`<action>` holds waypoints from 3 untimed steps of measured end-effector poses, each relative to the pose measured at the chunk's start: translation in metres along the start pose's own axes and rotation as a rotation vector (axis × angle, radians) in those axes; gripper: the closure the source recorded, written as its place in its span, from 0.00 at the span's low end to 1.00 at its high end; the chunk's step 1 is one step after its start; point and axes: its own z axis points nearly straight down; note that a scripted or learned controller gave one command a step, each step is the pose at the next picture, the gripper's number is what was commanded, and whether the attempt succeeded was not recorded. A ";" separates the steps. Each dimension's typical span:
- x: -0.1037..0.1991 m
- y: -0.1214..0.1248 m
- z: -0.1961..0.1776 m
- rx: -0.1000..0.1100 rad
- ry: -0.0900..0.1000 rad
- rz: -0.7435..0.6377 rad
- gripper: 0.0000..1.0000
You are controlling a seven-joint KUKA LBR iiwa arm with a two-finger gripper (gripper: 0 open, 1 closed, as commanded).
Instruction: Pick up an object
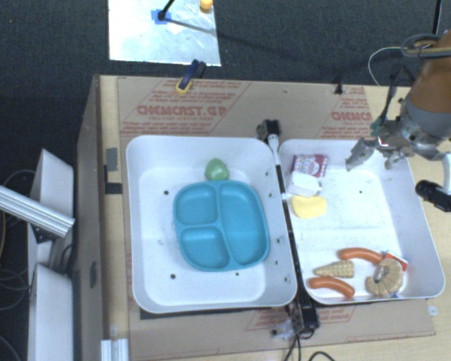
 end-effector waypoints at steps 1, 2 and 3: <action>0.057 0.022 0.076 -0.011 -0.002 -0.001 0.00; 0.072 0.028 0.103 0.004 0.000 -0.002 0.00; 0.073 -0.015 0.103 0.001 0.000 0.001 0.00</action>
